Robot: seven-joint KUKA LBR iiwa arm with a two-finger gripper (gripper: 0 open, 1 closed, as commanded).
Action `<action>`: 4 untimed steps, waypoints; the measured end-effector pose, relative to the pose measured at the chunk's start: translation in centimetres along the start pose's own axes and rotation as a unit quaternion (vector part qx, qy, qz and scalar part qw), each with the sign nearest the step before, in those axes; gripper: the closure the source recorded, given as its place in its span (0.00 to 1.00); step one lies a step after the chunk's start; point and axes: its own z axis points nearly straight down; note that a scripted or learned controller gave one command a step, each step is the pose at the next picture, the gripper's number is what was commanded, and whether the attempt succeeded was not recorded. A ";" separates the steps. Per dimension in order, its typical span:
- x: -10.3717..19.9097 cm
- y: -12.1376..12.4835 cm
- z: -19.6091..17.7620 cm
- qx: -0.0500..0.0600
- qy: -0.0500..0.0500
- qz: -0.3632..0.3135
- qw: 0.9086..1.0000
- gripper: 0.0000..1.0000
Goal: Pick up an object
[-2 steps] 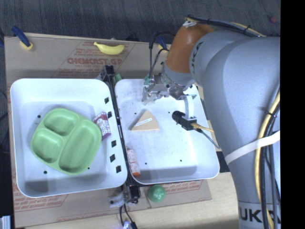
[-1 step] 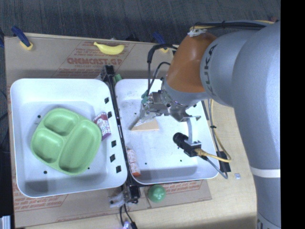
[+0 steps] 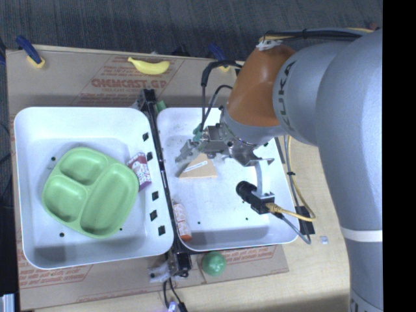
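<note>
Cardboard (image 3: 97, 83) lies under two white bins (image 3: 32, 135) on a tan bench (image 3: 318, 265), grey carpet (image 3: 130, 12) behind. Gripper (image 3: 188, 158) fingers stand apart, just over a tan block (image 3: 201, 169), holding nothing.

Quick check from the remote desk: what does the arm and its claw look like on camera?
The arm is bulky, rounded and grey, with an orange band above the wrist and dark lettering beside it. Black cables loop around the wrist. The claw is small, metallic grey.
</note>
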 end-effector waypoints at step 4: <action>-11.1 10.0 7.5 0.001 0.001 0.000 1.000 0.00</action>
